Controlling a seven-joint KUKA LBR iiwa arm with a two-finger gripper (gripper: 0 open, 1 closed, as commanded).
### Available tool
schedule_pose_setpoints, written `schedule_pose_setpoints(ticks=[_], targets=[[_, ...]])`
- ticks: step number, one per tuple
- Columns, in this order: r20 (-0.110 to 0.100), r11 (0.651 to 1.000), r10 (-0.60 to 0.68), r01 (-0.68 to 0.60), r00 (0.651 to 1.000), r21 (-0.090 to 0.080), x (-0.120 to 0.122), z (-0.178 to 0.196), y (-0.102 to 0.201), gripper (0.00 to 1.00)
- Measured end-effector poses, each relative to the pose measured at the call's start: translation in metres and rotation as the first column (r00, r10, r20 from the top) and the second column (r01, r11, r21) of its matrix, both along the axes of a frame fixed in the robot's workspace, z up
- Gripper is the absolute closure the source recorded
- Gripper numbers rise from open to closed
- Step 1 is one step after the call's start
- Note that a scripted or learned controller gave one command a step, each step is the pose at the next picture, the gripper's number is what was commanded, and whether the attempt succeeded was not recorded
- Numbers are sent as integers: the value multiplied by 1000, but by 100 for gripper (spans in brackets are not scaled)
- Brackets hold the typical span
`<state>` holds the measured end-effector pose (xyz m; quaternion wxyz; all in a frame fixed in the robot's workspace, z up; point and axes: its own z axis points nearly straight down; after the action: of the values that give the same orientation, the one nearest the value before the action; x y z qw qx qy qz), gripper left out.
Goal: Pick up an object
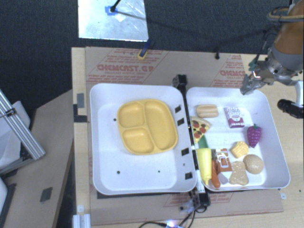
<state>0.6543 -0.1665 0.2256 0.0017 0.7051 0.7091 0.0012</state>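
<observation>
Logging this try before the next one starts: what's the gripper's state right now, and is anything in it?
Gripper: above the far rim of the right bin, nothing visibly between its fingers; open or shut cannot be told.

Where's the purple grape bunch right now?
The grapes lie in the right bin, near its right wall, between the red carton and the cheese wedge.
</observation>
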Motion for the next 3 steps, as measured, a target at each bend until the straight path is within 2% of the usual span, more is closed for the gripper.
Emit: schedule_pose_setpoints(ticks=[1,2,3], targets=[[-3,1000,3,-3,1000,2,-7,-3,57,100],[-4,1000,3,-3,1000,2,-35,6,110,100],[-5,1000,3,-3,1000,2,-46,-10,157,100]])
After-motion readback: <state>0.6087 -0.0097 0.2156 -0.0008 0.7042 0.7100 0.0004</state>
